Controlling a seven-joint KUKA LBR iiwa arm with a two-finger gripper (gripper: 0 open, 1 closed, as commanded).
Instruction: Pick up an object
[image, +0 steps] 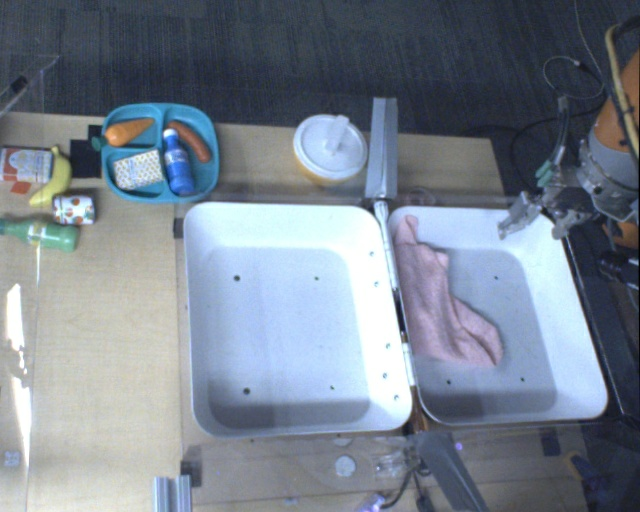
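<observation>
A crumpled pink cloth (445, 305) lies in the right bin (570, 340), against its left wall and trailing toward the middle. My gripper (530, 227) hangs over the bin's far right corner, up and to the right of the cloth and well apart from it. Its fingers (512, 221) stand open with nothing between them. The grey arm with its orange band (610, 130) reaches in from the right edge.
The left bin (200, 330) sits beside the right one, with a metal divider (381, 150) at the back between them. Behind the bins stand a white lidded cup (330, 148) and a blue tray of toy food (160, 152). Small items (45, 200) lie far left.
</observation>
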